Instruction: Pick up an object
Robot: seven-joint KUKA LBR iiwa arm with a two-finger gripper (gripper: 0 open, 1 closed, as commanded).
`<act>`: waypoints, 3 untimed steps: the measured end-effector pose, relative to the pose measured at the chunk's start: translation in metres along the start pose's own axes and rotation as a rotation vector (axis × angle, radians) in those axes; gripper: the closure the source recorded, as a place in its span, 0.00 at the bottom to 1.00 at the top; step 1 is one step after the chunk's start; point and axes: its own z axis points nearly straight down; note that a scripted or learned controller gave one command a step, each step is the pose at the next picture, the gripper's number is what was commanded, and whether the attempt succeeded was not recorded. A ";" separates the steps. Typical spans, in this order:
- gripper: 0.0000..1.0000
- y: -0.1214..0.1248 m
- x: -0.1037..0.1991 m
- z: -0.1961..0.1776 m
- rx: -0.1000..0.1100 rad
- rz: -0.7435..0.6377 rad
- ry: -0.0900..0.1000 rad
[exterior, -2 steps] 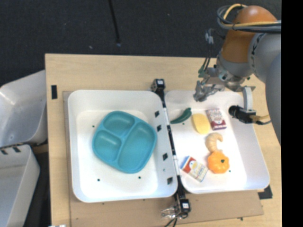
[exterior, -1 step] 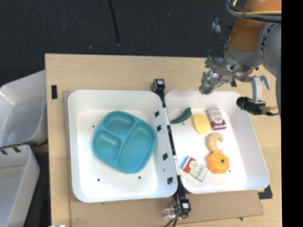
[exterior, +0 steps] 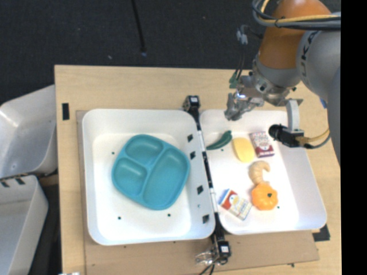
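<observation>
Table: I see a pale wood table [exterior: 132,82] carrying two white bins side by side, joined by a black-clipped seam.
Left bin: the left bin [exterior: 97,211] holds one blue sectioned plate [exterior: 151,171], lying flat near its middle.
Right bin: the right bin [exterior: 304,199] holds all the small items.
Items: a green pepper [exterior: 219,141] lies by the seam; a yellow block [exterior: 243,149] sits just beside it; a small maroon box [exterior: 262,144] touches the block's right side; a croissant [exterior: 259,171] lies below them; an orange pumpkin [exterior: 264,197] sits just under the croissant; a red and white carton [exterior: 235,204] lies to the pumpkin's left.
Arm: my arm comes in from the right, orange band above the wrist.
Jaws: the gripper [exterior: 234,112] hangs over the right bin's far left corner, above the pepper and apart from every item; I cannot tell whether the jaws are spread or pressed together.
Room: dark floor beyond the table, a white container [exterior: 26,130] at the left.
</observation>
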 end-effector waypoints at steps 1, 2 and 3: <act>1.00 -0.024 0.042 0.005 0.002 0.001 -0.001; 1.00 -0.037 0.087 -0.004 0.001 0.000 0.000; 1.00 -0.056 0.147 -0.006 0.002 -0.002 0.001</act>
